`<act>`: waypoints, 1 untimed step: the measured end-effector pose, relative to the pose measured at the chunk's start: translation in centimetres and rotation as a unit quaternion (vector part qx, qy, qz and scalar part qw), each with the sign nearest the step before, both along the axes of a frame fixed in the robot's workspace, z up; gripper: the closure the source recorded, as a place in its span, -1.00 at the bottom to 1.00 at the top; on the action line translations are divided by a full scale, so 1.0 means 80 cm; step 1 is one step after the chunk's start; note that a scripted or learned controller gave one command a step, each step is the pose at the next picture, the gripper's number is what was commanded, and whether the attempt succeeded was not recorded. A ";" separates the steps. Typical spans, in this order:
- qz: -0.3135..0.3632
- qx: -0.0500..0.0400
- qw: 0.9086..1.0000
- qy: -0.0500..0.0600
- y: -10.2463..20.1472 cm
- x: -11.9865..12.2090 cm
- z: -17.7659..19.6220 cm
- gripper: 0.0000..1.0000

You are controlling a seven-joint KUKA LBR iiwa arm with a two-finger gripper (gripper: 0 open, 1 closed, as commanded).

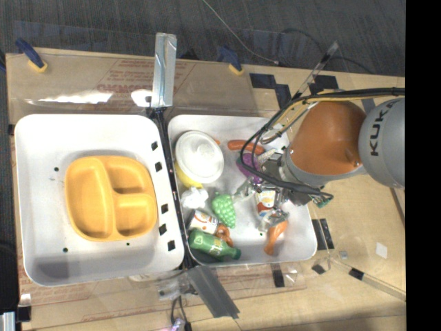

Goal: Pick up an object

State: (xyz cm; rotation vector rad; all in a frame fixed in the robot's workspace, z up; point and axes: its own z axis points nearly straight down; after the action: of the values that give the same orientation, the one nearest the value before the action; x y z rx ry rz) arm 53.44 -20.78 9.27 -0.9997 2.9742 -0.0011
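Arm: we see the grey KUKA arm (386, 140) reaching in from the right, its orange band (329, 138) sitting over the right part of the right bin.
Gripper: the gripper (269, 205) hangs down into the right bin (303, 248), below the orange band; we cannot tell how it is set, since the wrist and cables cover it.
Object at the gripper: a small white and orange item (266, 207) lies directly under the gripper, touching or nearly touching it; we cannot tell whether it is gripped.
Orange piece: just nearer than that item, an orange carrot-shaped piece (274, 236) lies tilted on the bin floor, near the bin's near right corner.
Green grapes: we see a bunch of green grapes (224, 209) left of the gripper, near the middle of the bin.
Green bottle: a green bottle (213, 246) lies on its side along the near wall, left of and nearer than the gripper.
White and orange packet: a small packet (204, 221) lies between the grapes and the bottle.
White crumpled item: a white crumpled item (193, 198) sits beside the left wall of the right bin.
Bowl: a white bowl on a yellow base (198, 157) stands at the far left of the right bin, well apart from the gripper.
Sausage: a red-orange sausage shape (244, 145) lies by the far wall, partly under the cables.
Left bin: the left bin (41, 143) carries a yellow divided tray (110, 197).
Worktop: both bins rest side by side on the brown worktop (83, 81).
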 end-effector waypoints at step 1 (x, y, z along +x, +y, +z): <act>0.019 0.001 1.000 0.002 0.000 -0.026 -0.001 -1.00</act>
State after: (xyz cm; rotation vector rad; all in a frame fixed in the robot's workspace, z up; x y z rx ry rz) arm 51.33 -20.80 9.17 -1.0575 2.9581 0.0029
